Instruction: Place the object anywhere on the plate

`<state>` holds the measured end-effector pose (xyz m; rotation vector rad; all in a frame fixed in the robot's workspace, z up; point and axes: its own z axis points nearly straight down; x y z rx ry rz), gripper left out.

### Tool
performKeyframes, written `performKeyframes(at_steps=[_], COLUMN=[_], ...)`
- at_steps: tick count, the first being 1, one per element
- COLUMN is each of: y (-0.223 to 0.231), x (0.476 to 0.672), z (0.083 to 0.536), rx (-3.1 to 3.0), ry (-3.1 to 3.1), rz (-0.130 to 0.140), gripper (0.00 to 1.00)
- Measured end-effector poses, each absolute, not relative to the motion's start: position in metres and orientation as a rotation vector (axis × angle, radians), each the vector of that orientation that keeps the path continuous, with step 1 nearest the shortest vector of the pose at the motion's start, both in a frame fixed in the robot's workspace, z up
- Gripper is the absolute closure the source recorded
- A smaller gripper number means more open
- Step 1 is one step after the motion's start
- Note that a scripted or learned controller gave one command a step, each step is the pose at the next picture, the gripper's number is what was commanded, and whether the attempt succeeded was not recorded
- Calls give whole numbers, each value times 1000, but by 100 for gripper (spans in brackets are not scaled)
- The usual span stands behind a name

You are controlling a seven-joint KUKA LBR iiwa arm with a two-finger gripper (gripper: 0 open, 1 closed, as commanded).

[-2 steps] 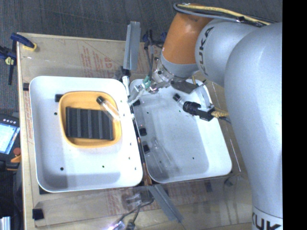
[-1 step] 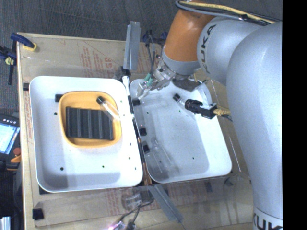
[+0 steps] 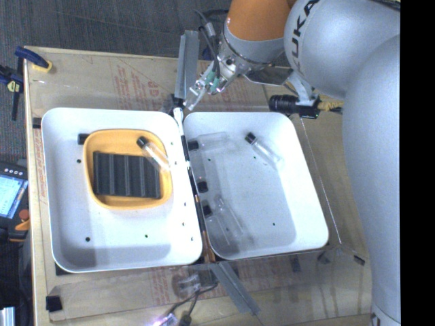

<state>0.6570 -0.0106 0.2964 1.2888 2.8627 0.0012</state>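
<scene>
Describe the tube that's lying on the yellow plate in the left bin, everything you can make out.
The tube looks like clear plastic or glass with a dark cap at its upper-left end. It lies flat and slanted, cap toward the back, across the upper-right part of the yellow plate, its lower end over the plate's dark ribbed insert. I can't tell whether it holds anything. Nothing else touches it.

the grey arm [image 3: 353,80] comes in from the right and bends toward the top of the view, its orange band [image 3: 262,5] sitting just above the wrist. the gripper [image 3: 194,99] hangs below it, angled down and to the left, its slim fingers [image 3: 199,92] close together at the tips.
</scene>
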Motion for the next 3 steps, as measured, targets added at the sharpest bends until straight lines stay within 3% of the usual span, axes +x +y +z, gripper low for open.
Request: performKeyframes(at_steps=[3], y=[-9], x=[659], z=[328], rx=[1283], ry=[2864], rz=[10], gripper=[100])
